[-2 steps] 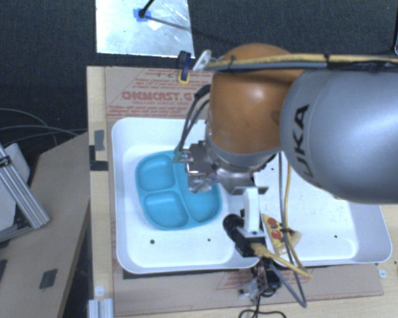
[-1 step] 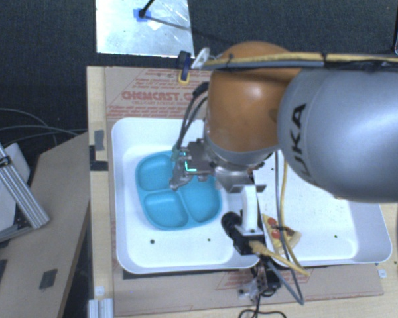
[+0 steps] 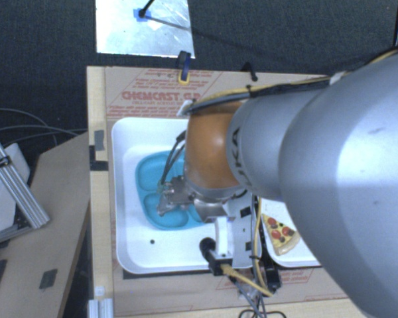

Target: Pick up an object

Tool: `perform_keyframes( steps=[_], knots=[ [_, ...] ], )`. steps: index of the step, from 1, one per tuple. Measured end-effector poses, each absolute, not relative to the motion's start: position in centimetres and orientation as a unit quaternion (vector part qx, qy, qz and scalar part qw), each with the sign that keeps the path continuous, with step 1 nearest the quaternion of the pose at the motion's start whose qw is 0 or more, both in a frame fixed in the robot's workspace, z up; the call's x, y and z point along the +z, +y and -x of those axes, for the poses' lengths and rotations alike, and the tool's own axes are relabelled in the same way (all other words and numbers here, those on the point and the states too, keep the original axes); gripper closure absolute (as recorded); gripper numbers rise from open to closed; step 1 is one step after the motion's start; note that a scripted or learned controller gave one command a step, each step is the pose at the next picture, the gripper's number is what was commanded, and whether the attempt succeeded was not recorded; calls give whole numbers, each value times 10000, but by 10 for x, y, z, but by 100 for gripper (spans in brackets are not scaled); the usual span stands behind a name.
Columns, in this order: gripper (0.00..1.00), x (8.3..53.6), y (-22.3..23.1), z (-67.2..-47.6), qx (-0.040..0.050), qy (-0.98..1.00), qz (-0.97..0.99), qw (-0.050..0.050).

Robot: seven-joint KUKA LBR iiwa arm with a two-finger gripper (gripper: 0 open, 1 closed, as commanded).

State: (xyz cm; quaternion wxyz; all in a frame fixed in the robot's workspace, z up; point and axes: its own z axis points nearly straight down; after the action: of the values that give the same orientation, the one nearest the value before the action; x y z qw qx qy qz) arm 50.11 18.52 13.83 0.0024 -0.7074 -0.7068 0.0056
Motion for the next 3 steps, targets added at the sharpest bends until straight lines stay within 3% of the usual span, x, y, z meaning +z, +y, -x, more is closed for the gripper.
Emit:
perform_keyframes(
  steps=[1,2,3],
  knots=[
    [0,86,131,-604,-64,-7064,7078,-16],
    [0,130,111,-582,-14,-7073,7069,-5],
    [0,187,50,-535,0,-7053,7089,-7]
  ],
)
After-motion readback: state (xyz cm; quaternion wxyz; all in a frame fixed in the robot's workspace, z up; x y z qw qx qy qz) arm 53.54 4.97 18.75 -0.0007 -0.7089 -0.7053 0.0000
